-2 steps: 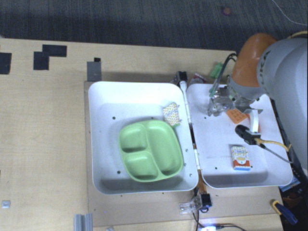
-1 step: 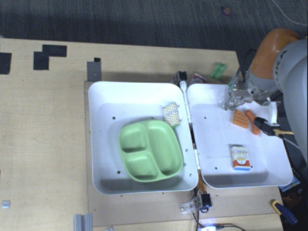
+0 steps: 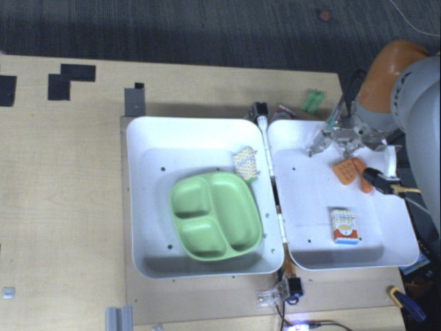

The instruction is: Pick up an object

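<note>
My gripper [image 3: 335, 145] hangs over the back of the right bin [image 3: 303, 205], reaching in from the right. Its fingers stand open with nothing between them. Just in front of it lies an orange, carrot-like piece [image 3: 346, 170], close to the fingertips but apart from them. A small orange, white and blue box [image 3: 344, 226] lies flat nearer the front of the same bin. The left bin [image 3: 148, 185] holds a green divided plate [image 3: 216, 215] and a small crumpled yellow-patterned item [image 3: 245, 162] by its right wall.
A small green object [image 3: 313, 101] lies on the bench behind the right bin. The wall between the two bins [image 3: 272, 185] runs just left of the gripper's working area. Bare white floor lies on the right bin's left side.
</note>
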### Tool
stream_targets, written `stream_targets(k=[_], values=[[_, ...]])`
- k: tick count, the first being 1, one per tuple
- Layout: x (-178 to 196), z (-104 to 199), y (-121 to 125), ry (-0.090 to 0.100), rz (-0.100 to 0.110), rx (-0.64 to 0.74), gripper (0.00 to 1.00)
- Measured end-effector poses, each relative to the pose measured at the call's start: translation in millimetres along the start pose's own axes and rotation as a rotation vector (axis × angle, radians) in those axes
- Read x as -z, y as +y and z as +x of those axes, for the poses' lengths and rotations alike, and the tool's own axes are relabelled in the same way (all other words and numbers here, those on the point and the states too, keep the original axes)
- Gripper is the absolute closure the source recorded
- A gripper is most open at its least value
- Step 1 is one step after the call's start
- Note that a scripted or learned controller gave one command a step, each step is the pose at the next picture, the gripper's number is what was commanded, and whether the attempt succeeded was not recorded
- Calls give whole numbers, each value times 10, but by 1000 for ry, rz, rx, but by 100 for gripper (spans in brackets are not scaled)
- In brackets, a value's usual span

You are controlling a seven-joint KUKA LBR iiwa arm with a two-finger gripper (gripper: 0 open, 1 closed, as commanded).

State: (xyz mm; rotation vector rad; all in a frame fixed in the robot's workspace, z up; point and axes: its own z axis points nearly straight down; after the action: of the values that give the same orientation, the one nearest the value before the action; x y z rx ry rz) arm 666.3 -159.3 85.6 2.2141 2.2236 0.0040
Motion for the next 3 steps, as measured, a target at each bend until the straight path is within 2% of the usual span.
stream_targets(k=[1,2,3], values=[[119,4,17,-1,-5,4,100],[117,6,16,-1,-5,4,0],[-4,349,-203,1,1,1,0]])
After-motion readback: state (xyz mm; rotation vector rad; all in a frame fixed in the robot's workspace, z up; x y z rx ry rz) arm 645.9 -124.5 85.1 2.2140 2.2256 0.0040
